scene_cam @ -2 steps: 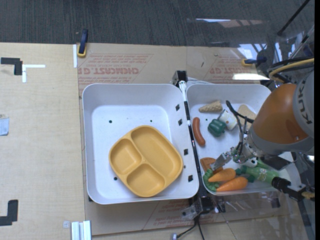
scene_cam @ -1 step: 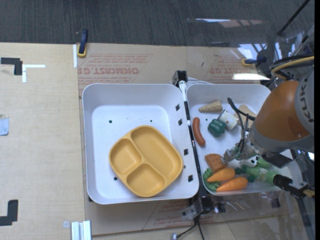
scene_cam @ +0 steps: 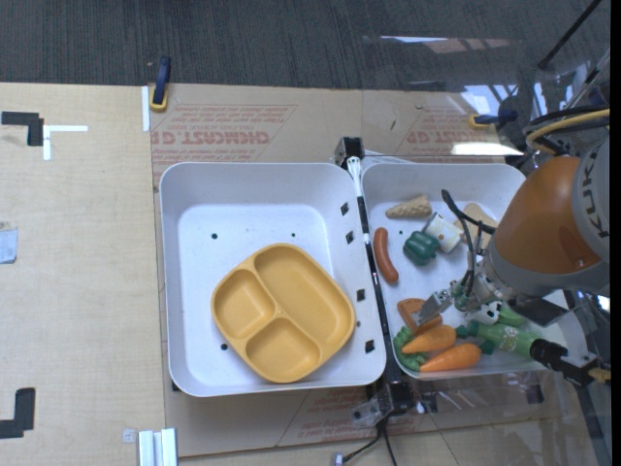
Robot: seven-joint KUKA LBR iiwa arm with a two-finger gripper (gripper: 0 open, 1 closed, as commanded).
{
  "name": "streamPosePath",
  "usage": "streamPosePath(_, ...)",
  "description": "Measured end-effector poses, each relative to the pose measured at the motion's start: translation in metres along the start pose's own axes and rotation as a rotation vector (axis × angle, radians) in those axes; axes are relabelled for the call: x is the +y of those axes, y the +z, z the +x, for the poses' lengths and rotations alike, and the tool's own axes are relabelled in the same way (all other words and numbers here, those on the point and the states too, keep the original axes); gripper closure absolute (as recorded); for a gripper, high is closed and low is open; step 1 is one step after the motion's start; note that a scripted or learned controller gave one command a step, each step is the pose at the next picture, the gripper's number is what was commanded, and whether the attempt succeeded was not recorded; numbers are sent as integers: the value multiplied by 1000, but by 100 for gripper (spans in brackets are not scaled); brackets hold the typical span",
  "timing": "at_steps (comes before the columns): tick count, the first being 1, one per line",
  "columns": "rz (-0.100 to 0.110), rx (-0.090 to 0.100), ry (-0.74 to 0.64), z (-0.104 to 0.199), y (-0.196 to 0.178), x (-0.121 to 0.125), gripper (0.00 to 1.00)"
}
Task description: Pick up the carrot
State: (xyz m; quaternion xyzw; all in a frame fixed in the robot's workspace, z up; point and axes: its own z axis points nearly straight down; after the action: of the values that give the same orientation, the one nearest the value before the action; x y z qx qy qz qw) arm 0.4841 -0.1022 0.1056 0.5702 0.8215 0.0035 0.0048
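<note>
Orange plastic, by the look of it: the carrot [scene_cam: 451, 358] lies near the front edge of the right-hand bin [scene_cam: 380, 260], roughly level, its thick end toward the green toy [scene_cam: 505, 336] and its tip pointing toward the left bin [scene_cam: 175, 280]. A second orange piece [scene_cam: 430, 339] sits just behind it, touching or nearly so, with green leafy bits [scene_cam: 408, 359] at their left ends. The gripper [scene_cam: 441, 302] hangs just above and behind this cluster; I cannot tell from this angle whether it is spread or closed, and nothing is visibly held. My judgement: the carrot is light, rigid and smooth, likely to slip or roll if pinched near the tapered tip. Best hold looks to be across the thick middle. The crowding neighbours could get nudged. The yellow divided plate [scene_cam: 281, 311] sits in the left bin.
</note>
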Motion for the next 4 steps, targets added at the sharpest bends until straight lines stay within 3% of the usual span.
streamPosePath(1, -3, -3, 0, -2, -9, 2, 100)
streamPosePath(2, -3, -3, 0, -2, -9, 2, 0)
streamPosePath(3, 11, 6, -205, 5, 14, -4, 0)
streamPosePath(4, 7, 1, -203, 3, 4, -2, 100)
